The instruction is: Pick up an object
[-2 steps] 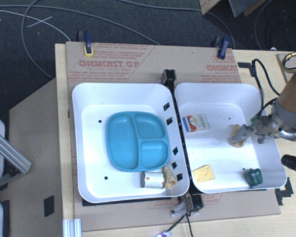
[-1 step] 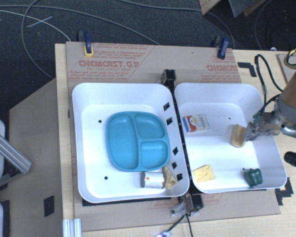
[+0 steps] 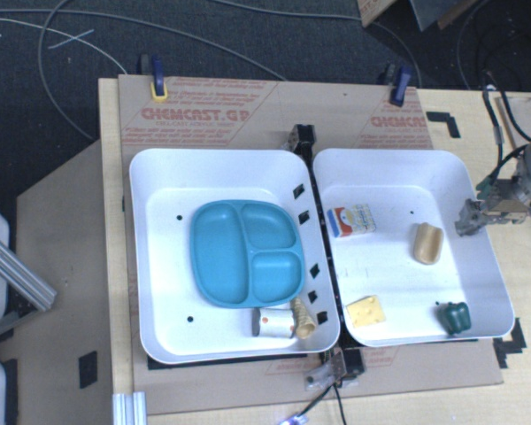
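Broadly, from the largest thing to the smallest:

Bench: a pale board [image 3: 248,104] with red printed lettering, held by two blue clamps at its far edge; it carries both bins.
Left bin: a shallow white bin [image 3: 150,237], touching the right bin along a black middle divider.
Right bin: a shallow white bin [image 3: 398,162] of about the same size, with four small objects lying well apart.
Blue plate: a light blue plate with three compartments [image 3: 246,253], flat in the middle of the left bin.
Arm: only its end is visible, at the right edge, outside the right bin.
Gripper: the gripper [image 3: 471,218] is just at the right rim of the right bin; nothing is seen between its fingers, and I cannot tell if they are open or closed.
Carton: a small white carton with red and blue print [image 3: 351,220], lying in the far left part of the right bin.
Can: a small white can with a red end [image 3: 274,323], lying on its side at the near edge of the blue plate.
Tan cylinder: perhaps a cork or a roll [image 3: 427,243], in the right part of the right bin, nearest to the gripper but apart from it.
Yellow piece: a flat yellow block [image 3: 365,312], near the front left of the right bin.
Green object: a small dark green thing [image 3: 454,317], in the front right corner of the right bin.
Beige object: a small beige item [image 3: 303,319], touching the can on its right side.
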Available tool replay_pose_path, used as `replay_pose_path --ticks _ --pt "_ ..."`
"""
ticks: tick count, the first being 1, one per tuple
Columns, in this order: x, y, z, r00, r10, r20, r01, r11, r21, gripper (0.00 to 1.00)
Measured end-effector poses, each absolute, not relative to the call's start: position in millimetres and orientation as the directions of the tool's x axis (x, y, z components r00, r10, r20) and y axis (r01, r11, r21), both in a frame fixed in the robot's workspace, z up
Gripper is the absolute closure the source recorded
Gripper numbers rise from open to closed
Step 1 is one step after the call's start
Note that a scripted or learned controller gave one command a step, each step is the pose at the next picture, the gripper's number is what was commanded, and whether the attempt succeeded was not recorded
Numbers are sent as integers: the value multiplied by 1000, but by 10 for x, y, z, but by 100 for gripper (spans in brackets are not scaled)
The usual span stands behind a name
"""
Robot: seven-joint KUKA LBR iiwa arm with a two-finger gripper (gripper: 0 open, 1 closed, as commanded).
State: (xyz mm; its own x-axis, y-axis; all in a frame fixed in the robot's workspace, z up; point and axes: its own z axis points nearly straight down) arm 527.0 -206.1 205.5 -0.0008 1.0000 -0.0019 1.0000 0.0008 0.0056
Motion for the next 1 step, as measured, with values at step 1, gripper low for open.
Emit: replay_pose_path --ticks 1 --pt "5282 -2063 2502 -1 1000 -2 1000 1 5 100"
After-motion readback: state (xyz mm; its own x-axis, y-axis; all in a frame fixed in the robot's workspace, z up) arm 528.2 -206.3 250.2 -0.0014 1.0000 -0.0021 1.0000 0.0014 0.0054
